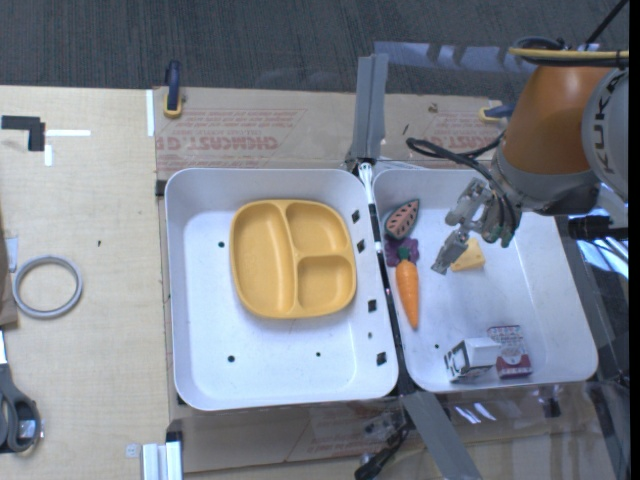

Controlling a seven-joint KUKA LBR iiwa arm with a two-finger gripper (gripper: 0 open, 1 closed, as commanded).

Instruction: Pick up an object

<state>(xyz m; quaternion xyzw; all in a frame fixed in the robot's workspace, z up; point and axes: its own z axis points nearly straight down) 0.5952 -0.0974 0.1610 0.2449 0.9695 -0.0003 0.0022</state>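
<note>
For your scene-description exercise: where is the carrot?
The carrot lies in the right bin, along its left wall, just below the slice of dragon fruit and left of the cheese wedge.

arm [560, 118]: grey, wide orange band above wrist
cable [450, 152]: black, looped beside wrist
gripper [466, 238]: grey metal, two-finger

Dark grey carpet [200, 28] runs behind the pale wooden bench [80, 198] — brown cardboard [255, 128] lies flat on the bench's far side.
</note>
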